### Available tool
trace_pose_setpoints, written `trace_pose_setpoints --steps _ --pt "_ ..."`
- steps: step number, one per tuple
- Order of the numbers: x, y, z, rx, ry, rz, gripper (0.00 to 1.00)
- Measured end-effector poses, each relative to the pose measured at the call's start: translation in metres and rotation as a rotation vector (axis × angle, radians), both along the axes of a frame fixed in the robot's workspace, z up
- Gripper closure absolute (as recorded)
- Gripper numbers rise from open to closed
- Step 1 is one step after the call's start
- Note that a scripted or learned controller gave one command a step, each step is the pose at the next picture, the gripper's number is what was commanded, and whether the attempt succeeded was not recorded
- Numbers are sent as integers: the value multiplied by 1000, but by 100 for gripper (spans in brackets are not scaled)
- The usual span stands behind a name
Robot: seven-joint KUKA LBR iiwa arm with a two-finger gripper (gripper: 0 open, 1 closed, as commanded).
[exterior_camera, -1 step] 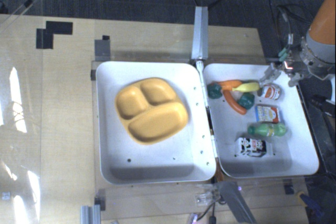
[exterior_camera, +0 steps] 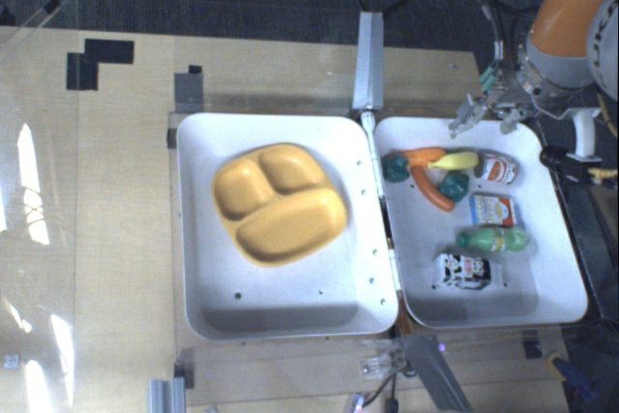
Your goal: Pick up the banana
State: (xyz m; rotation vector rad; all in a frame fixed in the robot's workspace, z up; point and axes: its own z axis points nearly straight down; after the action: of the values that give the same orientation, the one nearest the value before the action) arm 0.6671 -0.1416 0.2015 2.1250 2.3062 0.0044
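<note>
My pincer (exterior_camera: 481, 114) hangs over the far edge of the right bin (exterior_camera: 556, 247). It is up near the top left corner of that bin. It is small and blurry from here. I cannot tell if it is released or clenched. I see nothing in it.

The banana (exterior_camera: 455, 161) lies in the right bin, at the far end. It is yellow and short. It lies just below my pincer, a little toward the near side. It touches an orange carrot (exterior_camera: 422, 154) on its left. A red and orange thing (exterior_camera: 432, 188) lies slanted under them. A dark green lump (exterior_camera: 396, 168) sits at the left of the carrot. Another dark green thing (exterior_camera: 455, 185) sits right under the banana.

A small can (exterior_camera: 497, 170) with a red label lies just to the right of the banana. Below it is a little box (exterior_camera: 490, 208) with blue and red on it. Below that lies a green bottle (exterior_camera: 493, 240) on its side. Nearest the front is a black and white carton (exterior_camera: 463, 271).

The left bin (exterior_camera: 203, 295) has a big yellow tray (exterior_camera: 280, 203) in it. The tray has three hollow parts.

My arm (exterior_camera: 573, 10) is orange and grey, up at the top right.
</note>
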Motion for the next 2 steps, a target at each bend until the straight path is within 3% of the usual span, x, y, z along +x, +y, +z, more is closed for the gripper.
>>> trace_pose_setpoints --steps 1,2 --pt "10 -7 -89 -2 -24 64 0" --pt "14 -25 -95 14 -21 32 0"
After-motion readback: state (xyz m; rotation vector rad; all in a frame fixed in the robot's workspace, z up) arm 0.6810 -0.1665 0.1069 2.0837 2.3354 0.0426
